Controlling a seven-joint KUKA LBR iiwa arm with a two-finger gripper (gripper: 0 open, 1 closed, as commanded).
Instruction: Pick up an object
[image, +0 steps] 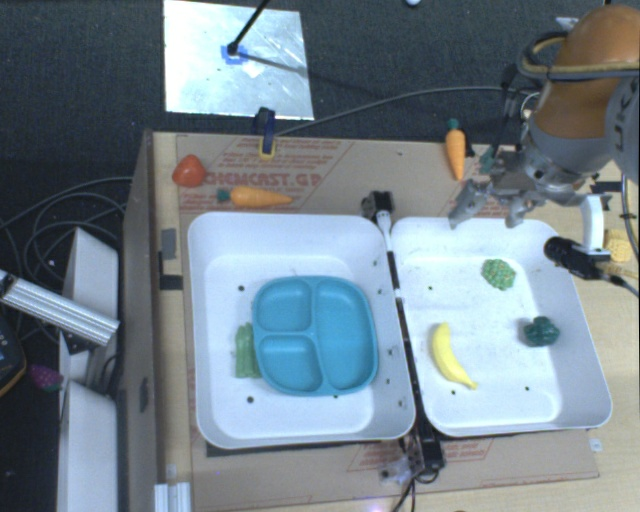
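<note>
1. So the gripper (492, 210) is hanging over the back edge of the right bin (575, 330), up near the far rim. Its two fingers (466, 208) are spread apart with nothing between them, so it's got zero grip on anything right now.
2. Closest thing to it is the light green bumpy piece (498, 272), sitting in the right bin just in front of the gripper, a bit toward the near side. Not touching.
3. Further forward and off toward the arm's side there's a dark green lump (541, 331), near the bin's outer wall, well apart from the fingers.
4. The banana (450, 356) lies on the bin floor further toward the camera from the gripper, tilted, close to the divider between the bins.
5. Behind the gripper, outside the bin on the cardboard, a small carrot (456, 152) lies just beside it.
6. Way across from the gripper, the left bin (225, 240) holds a blue sectioned plate (314, 335) with a green strip (245, 352) tucked right along its far side.
7. Also on the cardboard behind the left bin: another carrot (259, 197) and a red tomato-ish thing (189, 171), both well apart from the gripper.
</note>
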